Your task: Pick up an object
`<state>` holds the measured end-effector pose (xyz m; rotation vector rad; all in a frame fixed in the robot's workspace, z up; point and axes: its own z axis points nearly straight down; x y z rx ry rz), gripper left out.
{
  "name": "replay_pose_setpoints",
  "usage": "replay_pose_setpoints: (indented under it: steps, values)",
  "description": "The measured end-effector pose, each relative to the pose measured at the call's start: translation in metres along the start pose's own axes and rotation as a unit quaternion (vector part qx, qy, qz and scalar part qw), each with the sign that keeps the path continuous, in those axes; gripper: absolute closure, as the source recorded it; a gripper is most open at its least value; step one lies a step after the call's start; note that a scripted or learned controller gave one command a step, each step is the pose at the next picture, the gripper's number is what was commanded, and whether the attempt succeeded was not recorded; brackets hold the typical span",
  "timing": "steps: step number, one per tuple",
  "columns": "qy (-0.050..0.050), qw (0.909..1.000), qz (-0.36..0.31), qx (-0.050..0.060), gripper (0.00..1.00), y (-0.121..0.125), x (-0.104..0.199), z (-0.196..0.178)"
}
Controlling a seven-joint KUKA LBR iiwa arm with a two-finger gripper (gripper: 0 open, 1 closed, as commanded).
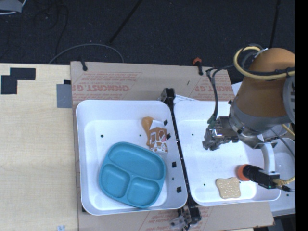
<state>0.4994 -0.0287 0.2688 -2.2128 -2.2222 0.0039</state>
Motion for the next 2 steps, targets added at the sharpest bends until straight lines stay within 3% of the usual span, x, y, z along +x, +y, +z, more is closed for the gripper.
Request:
replay_pose_setpoints:
  steps: [2]
  values:
    - [-0.001,1.0,0.0,0.001,1.0,-0.008,0.107,0.027]
